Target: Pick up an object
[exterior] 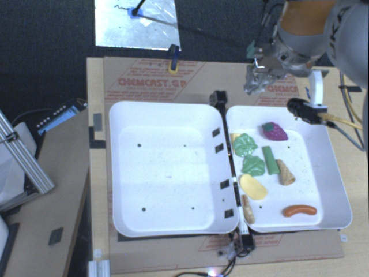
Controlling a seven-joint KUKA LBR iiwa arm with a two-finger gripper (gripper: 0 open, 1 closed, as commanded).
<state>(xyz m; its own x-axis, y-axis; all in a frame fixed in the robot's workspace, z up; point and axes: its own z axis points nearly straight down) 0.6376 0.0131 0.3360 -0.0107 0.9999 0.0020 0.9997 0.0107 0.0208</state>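
Note:
The right bin holds several toy foods: a purple grape bunch, two green leafy pieces, a green stick, a tan cone, a yellow piece, an orange sausage and a small tan piece by the divider. My gripper hangs high above the bench behind the right bin's far left corner, well apart from every object. Nothing shows between its fingers.
The left bin sits beside the right one, joined by a black hinge strip. A cardboard sheet lies under both bins. A shiny metal plate lies at the back left, and a blue and yellow clamp at the cardboard's far edge.

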